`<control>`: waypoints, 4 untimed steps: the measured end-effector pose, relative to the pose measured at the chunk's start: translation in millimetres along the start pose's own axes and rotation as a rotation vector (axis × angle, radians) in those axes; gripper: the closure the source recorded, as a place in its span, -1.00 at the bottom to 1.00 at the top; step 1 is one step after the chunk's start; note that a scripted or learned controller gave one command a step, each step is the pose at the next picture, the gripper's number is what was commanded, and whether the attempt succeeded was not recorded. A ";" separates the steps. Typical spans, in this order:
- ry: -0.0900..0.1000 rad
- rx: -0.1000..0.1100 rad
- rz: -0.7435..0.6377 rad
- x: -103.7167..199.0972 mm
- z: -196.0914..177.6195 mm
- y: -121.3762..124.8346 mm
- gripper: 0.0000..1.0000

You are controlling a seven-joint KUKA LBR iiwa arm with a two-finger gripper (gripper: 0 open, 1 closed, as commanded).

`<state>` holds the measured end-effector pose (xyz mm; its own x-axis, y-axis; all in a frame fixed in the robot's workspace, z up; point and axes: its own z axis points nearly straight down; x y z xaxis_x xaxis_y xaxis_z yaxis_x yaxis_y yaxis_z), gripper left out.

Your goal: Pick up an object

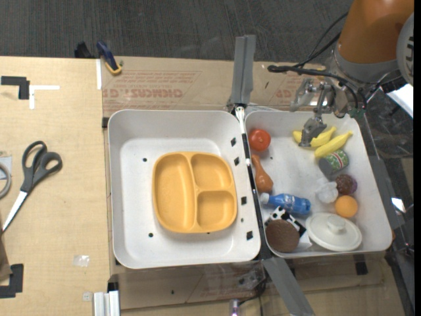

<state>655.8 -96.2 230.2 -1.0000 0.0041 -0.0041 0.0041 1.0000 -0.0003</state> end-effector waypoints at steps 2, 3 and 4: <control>-0.006 0.001 0.129 1.0 134.5 -75.0 -1.00; 0.001 0.000 0.421 5.1 136.9 -14.2 -1.00; -0.001 0.001 0.412 34.1 135.9 -92.9 -1.00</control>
<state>621.9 -189.1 94.1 -0.9148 0.4039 -0.0048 0.4039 0.9148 0.0003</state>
